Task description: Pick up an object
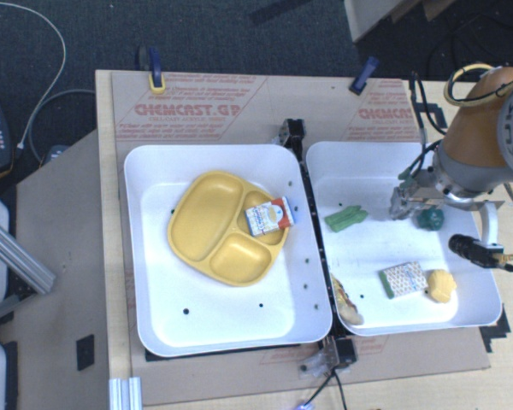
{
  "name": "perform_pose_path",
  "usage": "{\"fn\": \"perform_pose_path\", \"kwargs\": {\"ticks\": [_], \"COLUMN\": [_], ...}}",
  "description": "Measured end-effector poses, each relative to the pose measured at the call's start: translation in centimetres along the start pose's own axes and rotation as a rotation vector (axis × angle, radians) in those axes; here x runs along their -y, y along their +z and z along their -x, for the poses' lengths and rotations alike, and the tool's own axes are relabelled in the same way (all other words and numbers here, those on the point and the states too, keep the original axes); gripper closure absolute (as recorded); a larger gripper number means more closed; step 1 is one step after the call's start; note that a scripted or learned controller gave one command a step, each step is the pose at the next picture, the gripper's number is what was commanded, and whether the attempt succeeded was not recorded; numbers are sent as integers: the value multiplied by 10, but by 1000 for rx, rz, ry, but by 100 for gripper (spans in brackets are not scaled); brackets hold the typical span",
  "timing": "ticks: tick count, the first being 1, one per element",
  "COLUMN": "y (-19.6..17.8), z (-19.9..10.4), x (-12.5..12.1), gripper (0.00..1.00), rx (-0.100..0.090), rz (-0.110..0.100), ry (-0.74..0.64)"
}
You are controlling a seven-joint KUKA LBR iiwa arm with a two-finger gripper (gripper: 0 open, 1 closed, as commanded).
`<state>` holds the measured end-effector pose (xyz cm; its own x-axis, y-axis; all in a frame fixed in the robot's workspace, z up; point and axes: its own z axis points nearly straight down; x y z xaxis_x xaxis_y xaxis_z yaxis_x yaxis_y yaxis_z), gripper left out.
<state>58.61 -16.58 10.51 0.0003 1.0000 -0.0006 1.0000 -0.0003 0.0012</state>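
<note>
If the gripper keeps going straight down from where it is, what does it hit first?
Most likely the bare floor of the right bin, just left of the dark green round object. The gripper points down there. Depth is unclear from this slant, so it might clip that object.

Red lettering on the brown board (239, 92) lining the counter reads "CHEMCAST G.P", printed behind the left bin; a second, partly covered print of the same lettering stands behind the right bin. The small carton (268, 217) on the yellow plate (205, 229) bears print too small to read
</note>
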Motion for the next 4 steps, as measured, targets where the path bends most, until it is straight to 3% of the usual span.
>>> {"fn": "perform_pose_path", "kwargs": {"ticks": [2, 3, 4], "y": [-117, -128, -118], "z": [4, 4, -42], "x": [-4, -5, 3], "gripper": [100, 100, 100], "rx": [2, 1, -3], "rz": [4, 2, -4], "ry": [-2, -2, -5]}}
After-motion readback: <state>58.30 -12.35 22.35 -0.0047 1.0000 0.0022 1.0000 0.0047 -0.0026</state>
